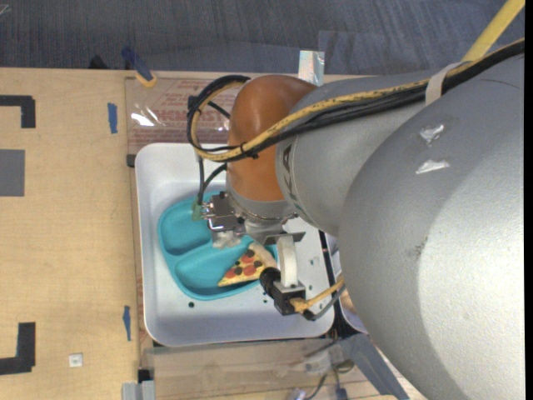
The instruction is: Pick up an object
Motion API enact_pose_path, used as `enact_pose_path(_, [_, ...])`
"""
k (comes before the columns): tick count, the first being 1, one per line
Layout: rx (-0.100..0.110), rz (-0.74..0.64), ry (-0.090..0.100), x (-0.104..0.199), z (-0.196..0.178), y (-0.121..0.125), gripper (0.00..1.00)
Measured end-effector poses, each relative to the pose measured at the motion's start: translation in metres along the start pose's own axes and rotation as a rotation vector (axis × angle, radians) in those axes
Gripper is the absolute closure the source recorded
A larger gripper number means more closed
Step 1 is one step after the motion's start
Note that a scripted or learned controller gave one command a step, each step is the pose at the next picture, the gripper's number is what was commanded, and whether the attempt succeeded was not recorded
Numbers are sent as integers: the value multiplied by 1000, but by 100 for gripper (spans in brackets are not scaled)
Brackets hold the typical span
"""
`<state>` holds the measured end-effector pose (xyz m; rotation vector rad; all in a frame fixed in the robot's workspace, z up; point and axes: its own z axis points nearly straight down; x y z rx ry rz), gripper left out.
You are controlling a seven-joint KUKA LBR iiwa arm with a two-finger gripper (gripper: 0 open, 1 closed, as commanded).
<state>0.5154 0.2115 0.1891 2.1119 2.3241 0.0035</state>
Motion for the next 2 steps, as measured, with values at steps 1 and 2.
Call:
enact_pose_path(1, [-10, 185, 7, 10, 94, -21, 100])
enact_pose_path(2, [2, 524, 0, 15, -15, -20, 100])
